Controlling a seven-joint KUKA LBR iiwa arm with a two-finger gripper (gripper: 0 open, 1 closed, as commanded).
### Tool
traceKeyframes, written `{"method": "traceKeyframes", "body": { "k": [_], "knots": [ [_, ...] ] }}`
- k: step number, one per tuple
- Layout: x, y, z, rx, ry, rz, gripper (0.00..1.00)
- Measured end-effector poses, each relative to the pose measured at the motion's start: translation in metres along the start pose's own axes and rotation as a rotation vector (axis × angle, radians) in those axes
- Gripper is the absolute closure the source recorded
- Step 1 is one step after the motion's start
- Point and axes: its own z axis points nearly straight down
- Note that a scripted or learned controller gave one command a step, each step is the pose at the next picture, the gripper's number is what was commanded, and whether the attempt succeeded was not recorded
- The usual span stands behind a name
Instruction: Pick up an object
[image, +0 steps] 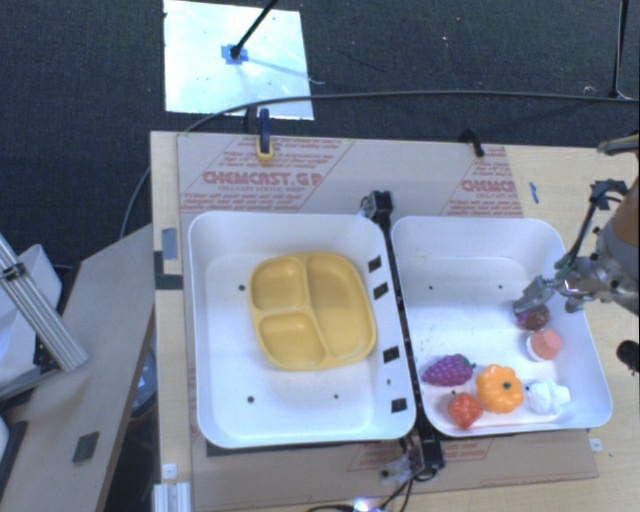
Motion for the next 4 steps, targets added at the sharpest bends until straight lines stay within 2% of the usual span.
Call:
{"method": "traceKeyframes", "body": {
  "k": [1, 2, 3, 4],
  "knots": [
    [0.003, 0.0, 0.062, 0.002, 0.001, 0.002, 0.0],
    [0.003, 0.0, 0.104, 0.002, 0.001, 0.003, 0.0],
    [0.003, 0.002, 0.091, -0.003, -0.001, 0.003, 1.0],
    [0.008, 0.001, 0.028, -0.006, -0.002, -0.001, 1.0]
  ]
}}
